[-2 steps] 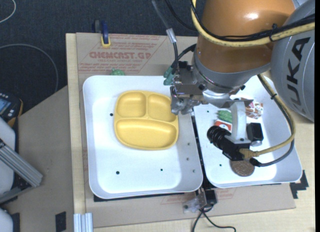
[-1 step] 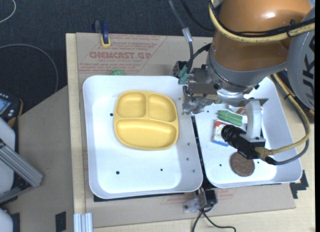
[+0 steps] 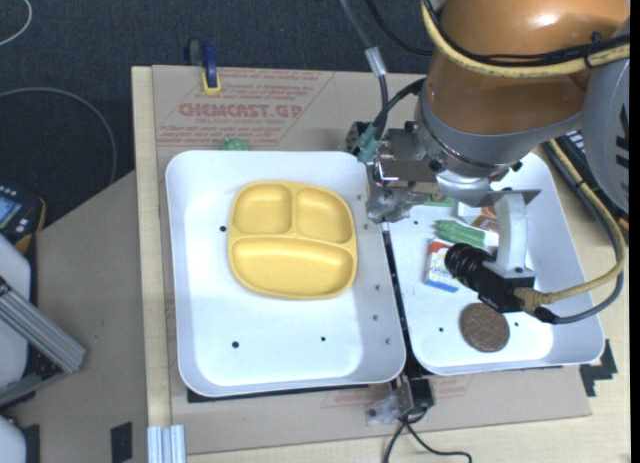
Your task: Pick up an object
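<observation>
The arm (image 3: 520, 61) reaches over the right bin (image 3: 570, 336), its wrist covering most of the bin's far half. On the near side of the wrist lie a small carton (image 3: 441, 264), a green item (image 3: 468, 234) and a brown disc (image 3: 485, 328). The left bin (image 3: 200, 341) holds a yellow divided tray (image 3: 292, 239).
</observation>
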You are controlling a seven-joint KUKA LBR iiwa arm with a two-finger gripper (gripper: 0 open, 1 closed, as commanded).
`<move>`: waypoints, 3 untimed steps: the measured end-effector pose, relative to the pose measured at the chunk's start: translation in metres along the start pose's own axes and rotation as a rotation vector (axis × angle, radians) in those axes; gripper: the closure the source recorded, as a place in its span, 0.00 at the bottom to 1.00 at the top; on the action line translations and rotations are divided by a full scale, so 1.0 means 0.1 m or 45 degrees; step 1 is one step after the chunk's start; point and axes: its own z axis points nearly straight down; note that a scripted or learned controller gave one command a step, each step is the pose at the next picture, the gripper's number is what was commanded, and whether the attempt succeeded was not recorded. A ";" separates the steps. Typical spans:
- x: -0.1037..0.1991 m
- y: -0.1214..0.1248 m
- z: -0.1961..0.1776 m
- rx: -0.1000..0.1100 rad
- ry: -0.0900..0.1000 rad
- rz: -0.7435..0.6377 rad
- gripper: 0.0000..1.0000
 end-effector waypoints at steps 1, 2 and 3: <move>0.00 0.01 -0.10 -0.002 0.000 0.000 1.00; 0.01 0.01 -0.20 -0.005 -0.001 -0.001 1.00; 0.01 0.02 -0.31 -0.008 -0.001 -0.002 1.00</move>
